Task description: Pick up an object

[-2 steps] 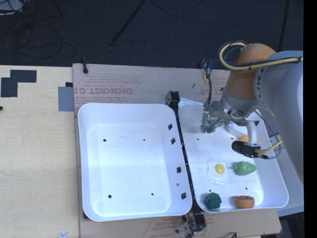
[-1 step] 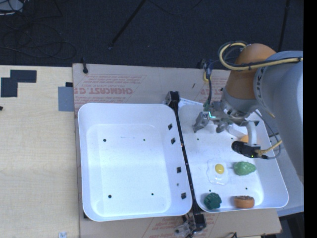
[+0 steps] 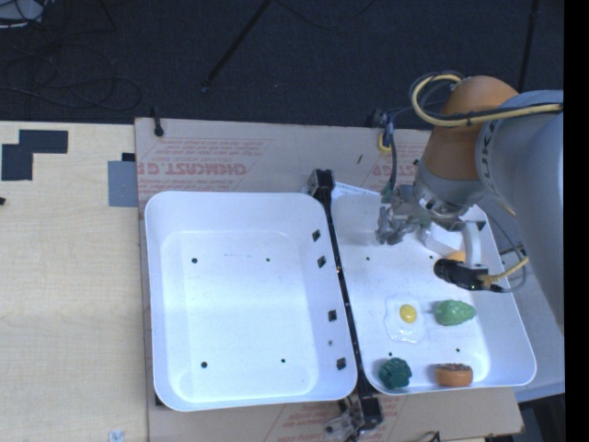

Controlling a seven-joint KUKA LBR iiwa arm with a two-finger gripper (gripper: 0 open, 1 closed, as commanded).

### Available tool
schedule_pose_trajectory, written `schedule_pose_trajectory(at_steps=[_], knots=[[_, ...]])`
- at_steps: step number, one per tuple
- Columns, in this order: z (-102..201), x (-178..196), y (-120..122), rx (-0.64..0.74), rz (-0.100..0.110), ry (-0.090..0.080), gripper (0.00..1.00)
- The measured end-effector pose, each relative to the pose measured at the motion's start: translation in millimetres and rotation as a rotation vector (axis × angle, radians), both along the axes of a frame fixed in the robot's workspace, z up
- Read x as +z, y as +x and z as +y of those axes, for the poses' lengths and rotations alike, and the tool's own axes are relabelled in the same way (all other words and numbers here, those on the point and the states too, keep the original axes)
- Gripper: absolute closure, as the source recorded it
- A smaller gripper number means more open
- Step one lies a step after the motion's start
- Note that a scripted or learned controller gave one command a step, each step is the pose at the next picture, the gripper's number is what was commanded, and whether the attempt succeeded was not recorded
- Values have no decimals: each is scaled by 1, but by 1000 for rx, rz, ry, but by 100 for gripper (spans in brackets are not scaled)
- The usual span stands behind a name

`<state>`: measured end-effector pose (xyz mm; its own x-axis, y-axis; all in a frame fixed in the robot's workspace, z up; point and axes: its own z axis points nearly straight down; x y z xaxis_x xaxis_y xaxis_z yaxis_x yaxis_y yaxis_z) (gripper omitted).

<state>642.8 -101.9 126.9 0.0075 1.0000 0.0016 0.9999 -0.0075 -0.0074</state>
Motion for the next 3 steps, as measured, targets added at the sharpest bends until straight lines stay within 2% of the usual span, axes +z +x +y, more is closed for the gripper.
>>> schedule_pose_trajectory(at_steps=[1, 2, 3], knots=[[0, 0, 0, 0, 0, 0, 0], [-1, 10, 0, -2, 0, 0, 100], [-1, 9, 0, -2, 1, 0, 0]])
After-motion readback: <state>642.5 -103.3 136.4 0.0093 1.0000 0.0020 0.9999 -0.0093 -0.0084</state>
